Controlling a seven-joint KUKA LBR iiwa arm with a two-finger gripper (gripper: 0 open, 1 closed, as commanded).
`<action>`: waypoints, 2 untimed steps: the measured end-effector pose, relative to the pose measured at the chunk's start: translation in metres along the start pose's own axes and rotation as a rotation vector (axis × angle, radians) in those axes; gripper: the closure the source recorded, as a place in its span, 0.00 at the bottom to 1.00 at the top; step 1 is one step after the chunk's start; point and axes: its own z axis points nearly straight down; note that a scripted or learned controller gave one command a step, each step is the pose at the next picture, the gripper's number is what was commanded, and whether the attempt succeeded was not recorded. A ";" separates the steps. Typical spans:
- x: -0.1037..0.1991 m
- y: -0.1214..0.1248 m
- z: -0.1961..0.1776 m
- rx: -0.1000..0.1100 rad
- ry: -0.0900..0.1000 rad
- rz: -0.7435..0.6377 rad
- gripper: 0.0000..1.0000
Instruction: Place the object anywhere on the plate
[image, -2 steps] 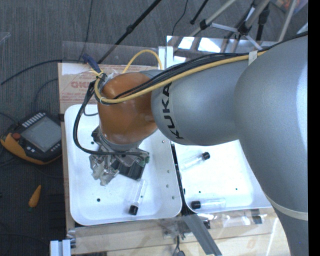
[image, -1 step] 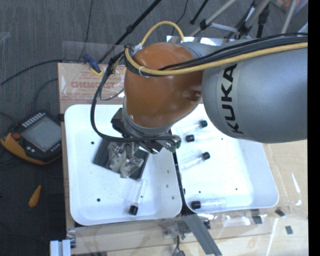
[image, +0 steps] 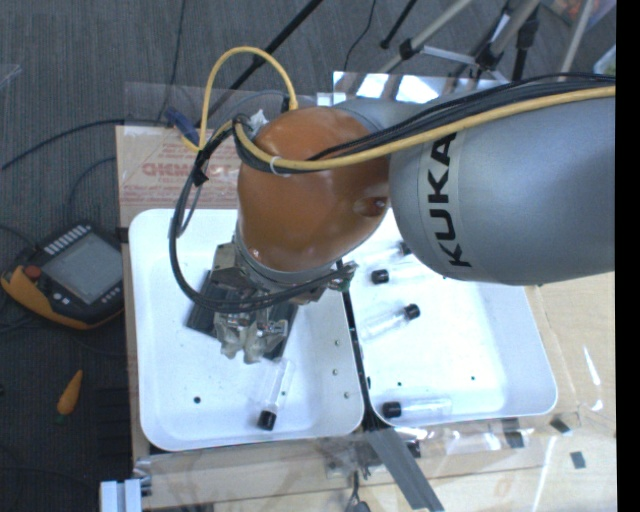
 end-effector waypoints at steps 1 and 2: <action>-0.009 0.014 0.043 -0.001 0.001 -0.173 1.00; -0.015 0.015 -0.176 0.001 -0.003 -0.466 1.00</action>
